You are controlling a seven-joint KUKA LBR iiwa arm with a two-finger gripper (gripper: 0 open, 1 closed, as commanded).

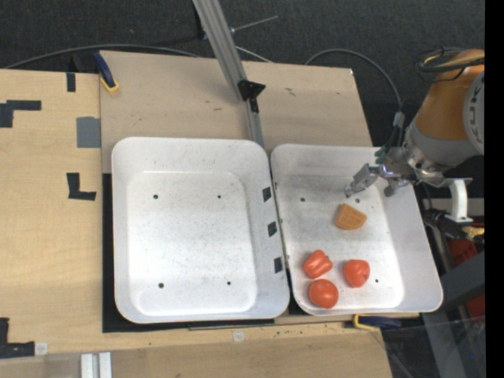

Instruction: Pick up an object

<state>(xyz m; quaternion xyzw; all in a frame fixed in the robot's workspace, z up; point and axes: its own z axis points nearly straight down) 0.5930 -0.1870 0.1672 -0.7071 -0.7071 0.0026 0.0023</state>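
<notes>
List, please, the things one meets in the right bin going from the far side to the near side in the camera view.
gripper → orange-brown wedge → two red pieces about level with each other, one to the left of the other → third red piece, nearest

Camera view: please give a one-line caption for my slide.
Gripper hovers above orange wedge; three red pieces lie below.

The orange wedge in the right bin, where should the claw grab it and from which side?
Grip the orange wedge across its narrower middle, coming straight down from above. It lies flat on the right bin floor with open space all around, apart from the three red pieces. The claw is just up and right of it.
</notes>
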